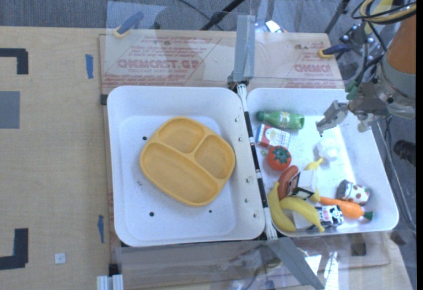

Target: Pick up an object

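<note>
Two clear panels (158, 61) behind the bins read "CHEMCAST GP".

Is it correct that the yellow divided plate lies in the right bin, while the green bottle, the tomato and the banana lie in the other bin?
Not quite. The camera view shows the yellow divided plate in the left bin, not the right one. The green bottle, the tomato and the banana do lie in the other bin, the right one.
</note>
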Robot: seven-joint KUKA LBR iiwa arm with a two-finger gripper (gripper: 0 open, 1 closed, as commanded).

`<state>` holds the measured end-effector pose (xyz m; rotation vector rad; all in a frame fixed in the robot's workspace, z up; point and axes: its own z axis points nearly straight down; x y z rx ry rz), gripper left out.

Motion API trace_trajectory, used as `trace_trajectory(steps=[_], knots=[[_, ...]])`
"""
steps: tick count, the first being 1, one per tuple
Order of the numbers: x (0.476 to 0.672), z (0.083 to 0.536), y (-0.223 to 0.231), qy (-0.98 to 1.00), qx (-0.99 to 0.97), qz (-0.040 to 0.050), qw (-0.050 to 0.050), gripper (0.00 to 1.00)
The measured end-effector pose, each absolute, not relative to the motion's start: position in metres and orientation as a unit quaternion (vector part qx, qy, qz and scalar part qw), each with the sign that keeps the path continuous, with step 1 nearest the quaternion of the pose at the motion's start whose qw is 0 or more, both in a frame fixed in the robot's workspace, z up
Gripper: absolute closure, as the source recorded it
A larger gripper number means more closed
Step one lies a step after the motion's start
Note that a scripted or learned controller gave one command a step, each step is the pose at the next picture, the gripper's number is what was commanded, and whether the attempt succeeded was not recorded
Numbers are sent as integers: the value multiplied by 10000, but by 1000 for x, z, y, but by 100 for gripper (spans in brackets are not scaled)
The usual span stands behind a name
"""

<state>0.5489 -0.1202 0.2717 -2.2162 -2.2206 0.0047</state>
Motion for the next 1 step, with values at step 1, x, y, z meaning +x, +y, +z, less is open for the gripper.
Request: trace_trajectory(steps=[1], knots=[[621,129,-167,-7018,-7124,9,8,0]])
